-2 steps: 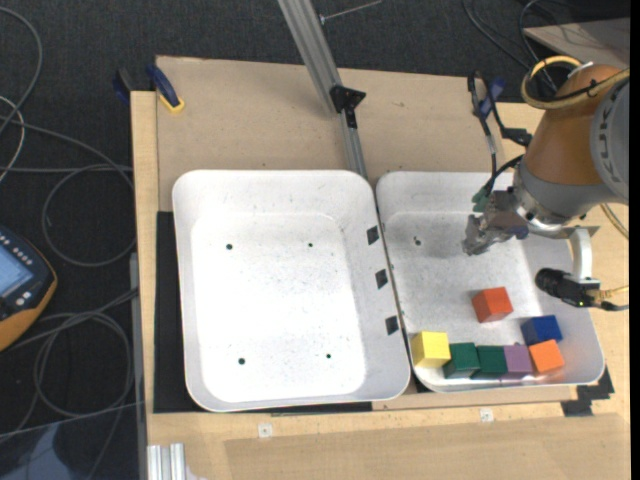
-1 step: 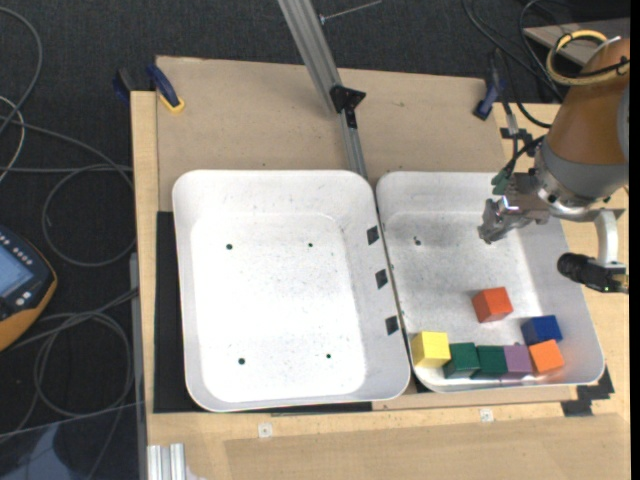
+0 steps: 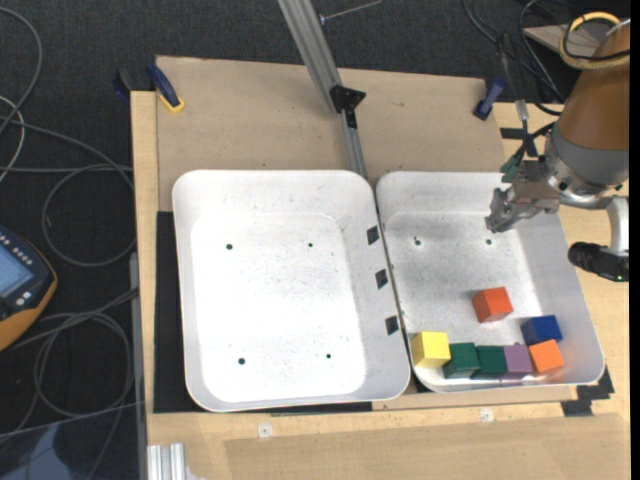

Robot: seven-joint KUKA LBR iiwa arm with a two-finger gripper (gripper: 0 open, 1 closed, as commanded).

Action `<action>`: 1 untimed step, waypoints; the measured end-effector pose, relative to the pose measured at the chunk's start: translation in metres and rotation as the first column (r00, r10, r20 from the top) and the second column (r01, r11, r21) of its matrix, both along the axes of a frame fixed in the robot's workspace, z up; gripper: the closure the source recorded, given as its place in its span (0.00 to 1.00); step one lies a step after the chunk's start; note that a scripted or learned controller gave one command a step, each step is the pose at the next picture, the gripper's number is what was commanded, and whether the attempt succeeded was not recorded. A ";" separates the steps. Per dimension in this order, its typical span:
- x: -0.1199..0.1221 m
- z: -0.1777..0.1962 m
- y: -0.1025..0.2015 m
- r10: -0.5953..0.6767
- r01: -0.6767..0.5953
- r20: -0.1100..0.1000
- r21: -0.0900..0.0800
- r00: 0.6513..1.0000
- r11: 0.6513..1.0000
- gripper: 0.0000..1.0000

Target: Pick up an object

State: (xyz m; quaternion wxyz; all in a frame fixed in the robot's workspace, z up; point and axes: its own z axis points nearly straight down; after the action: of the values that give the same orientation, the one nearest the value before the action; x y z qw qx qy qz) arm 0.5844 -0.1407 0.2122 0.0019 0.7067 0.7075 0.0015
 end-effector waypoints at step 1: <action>-0.016 -0.005 0.052 0.004 -0.004 -0.007 0.004 1.000 1.000 1.00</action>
State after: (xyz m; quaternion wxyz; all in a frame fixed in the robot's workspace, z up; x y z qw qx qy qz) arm 0.5683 -0.0887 0.2069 -0.0018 0.7052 0.7090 0.0004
